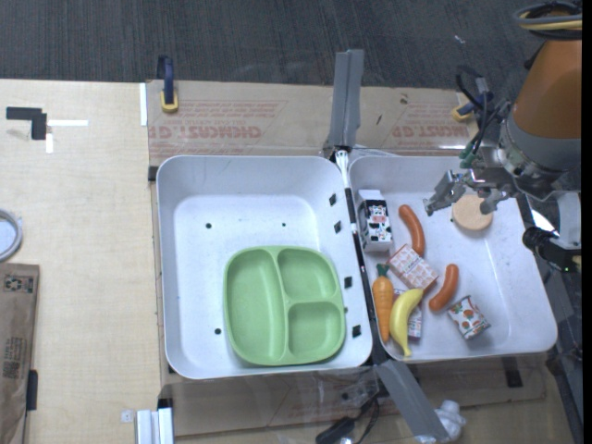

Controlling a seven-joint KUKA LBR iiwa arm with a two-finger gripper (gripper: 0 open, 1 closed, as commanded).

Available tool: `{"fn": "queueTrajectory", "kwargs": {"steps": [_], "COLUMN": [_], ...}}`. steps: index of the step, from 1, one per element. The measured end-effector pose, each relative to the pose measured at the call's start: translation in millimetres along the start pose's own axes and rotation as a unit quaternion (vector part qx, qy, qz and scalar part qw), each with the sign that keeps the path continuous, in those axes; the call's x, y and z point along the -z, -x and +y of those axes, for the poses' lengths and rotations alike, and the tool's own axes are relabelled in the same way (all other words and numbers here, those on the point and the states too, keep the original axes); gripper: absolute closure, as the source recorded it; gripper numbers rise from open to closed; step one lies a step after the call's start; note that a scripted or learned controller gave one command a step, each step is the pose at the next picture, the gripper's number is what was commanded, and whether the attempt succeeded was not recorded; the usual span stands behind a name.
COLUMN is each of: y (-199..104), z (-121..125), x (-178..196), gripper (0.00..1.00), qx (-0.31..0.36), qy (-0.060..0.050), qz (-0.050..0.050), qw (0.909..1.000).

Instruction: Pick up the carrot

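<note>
Grey two-finger gripper is hovering over the right white plastic bin, upper part, near a round tan disc. Fingers look spread w/ nothing between them. Orange toy carrot w/ green top is lying along the bin's left wall, touching a yellow toy banana, well apart from gripper, so prob. approach isn't lined up yet.

Green plate, banana, sausages

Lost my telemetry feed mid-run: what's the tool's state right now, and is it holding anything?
Tool: open, holding nothing, in the right white bin, away from the orange carrot.
</note>
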State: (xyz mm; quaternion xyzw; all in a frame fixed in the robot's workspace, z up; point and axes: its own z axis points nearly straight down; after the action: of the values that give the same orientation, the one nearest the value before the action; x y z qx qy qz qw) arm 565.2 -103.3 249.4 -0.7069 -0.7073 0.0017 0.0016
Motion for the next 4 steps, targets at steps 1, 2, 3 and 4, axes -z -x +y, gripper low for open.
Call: {"fn": "queueTrajectory", "kwargs": {"steps": [1, 2, 3, 4], "y": [-7.6, -47.6, -63.9, -63.9], "z": [-60.6, -87.2, -86.6, -86.6], "x": [-77.2, -58.6, -58.8, -58.8], "gripper": [0.0, 0.0, 0.0, 0.0], "qx": [0.044, 0.253, 0.396, 0.396], "qy": [0.001, 0.001, 0.002, 0.002], "qz": [0.0, 0.0, 0.0, 0.0], "qw": [0.999, 0.9676, 0.9184, 0.9184]}}
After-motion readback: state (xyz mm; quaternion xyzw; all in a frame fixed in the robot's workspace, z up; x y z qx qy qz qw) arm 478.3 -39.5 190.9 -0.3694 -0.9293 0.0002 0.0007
